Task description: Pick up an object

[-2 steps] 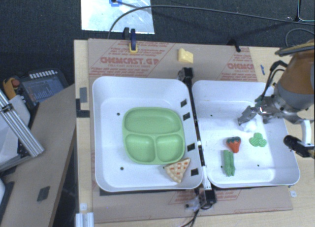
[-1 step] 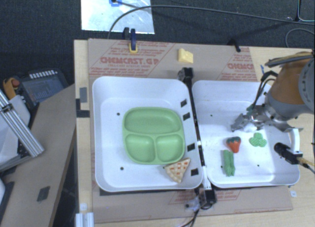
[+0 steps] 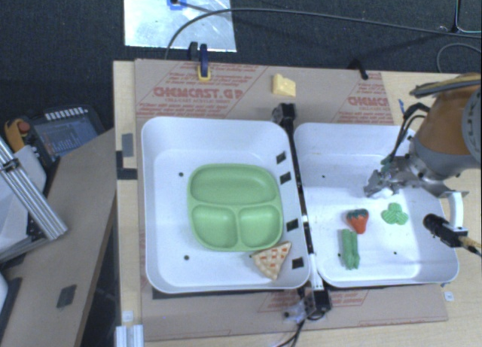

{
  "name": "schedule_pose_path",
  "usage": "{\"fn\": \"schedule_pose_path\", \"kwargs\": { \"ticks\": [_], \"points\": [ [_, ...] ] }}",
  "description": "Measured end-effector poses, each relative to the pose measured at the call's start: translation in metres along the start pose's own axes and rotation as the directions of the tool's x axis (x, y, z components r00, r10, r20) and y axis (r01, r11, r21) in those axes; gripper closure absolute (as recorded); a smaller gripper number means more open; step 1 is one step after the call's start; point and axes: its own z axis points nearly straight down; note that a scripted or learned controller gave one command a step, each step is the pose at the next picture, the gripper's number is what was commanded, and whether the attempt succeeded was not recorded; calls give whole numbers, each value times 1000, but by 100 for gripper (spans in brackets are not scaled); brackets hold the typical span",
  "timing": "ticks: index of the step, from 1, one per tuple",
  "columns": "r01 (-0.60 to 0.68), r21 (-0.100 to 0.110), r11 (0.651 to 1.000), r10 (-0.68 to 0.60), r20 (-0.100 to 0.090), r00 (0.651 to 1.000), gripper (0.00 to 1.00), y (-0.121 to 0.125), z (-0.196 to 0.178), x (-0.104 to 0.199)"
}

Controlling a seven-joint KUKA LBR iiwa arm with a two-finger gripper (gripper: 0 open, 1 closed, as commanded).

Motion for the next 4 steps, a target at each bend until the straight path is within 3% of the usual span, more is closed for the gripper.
{"fn": "schedule_pose_path", "kwargs": {
  "ticks": [2,3,4],
  "points": [
    [4,-4,1000,-4,1,1000,100,6,-129,-2],
    [4,1,1000,-4,-1,1000,100,7,-136,-2],
    [8,2,1000,-8,-4,1000,100,1,-145,52]
  ]
}}
